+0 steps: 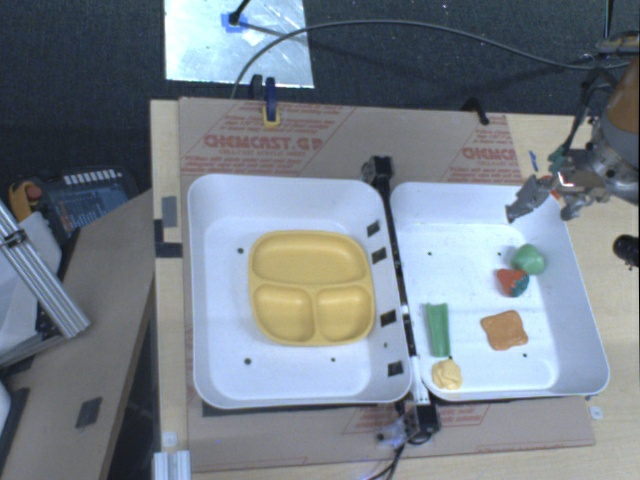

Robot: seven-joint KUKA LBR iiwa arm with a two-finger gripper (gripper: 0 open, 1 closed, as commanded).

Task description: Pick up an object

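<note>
The right bin [470, 230] holds several small items: a green ball-like piece [529, 259] touching a red-orange piece [512, 282], an orange flat piece [503, 330], a green stick [438, 328] and a pale yellow lump [447, 374]. My gripper [548, 198] hangs over the bin's far right corner, up and right of the green piece, apart from every item. Its two fingers stand spread, with nothing between them.
The left bin [215, 228] carries a yellow divided plate [310, 286]. A black divider strip [390, 268] runs between the bins. Cables cross the dark floor at the back, and a metal sheet [235, 28] lies there. Grey equipment stands at the left edge.
</note>
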